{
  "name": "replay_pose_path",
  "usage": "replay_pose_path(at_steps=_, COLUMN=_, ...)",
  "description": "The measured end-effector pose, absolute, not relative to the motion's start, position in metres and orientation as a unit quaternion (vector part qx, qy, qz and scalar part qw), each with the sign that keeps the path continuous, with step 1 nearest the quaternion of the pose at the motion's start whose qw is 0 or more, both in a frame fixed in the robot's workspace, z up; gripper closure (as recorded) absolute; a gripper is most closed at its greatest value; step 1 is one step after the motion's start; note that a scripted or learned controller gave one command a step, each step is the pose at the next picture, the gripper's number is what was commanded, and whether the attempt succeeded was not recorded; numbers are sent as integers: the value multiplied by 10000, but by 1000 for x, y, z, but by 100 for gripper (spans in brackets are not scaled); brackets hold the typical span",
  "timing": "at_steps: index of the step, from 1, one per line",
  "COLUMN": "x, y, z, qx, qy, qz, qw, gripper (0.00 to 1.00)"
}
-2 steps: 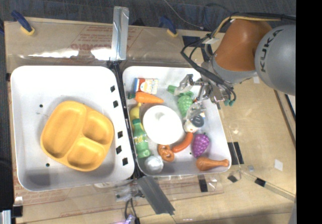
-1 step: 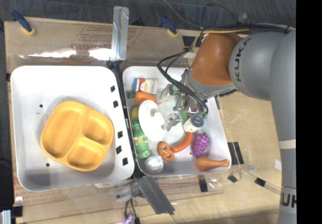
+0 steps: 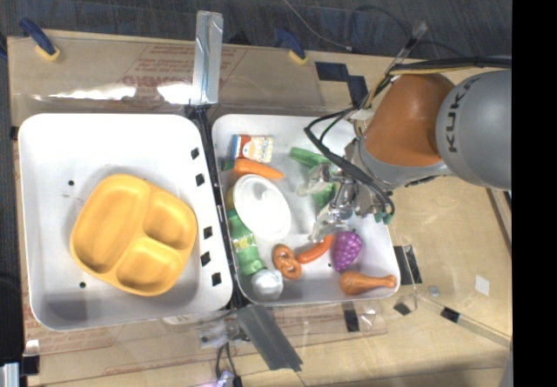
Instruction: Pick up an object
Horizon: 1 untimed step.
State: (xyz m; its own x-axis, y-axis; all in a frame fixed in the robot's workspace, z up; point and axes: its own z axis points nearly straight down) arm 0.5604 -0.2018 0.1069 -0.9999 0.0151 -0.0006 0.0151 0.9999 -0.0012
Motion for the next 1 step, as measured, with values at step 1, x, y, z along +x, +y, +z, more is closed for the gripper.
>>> replay_pose_path(at_steps=1, x=596, y=-137, z=95, qx=-730, qy=9973, qz=-15, qw=37, gripper=0)
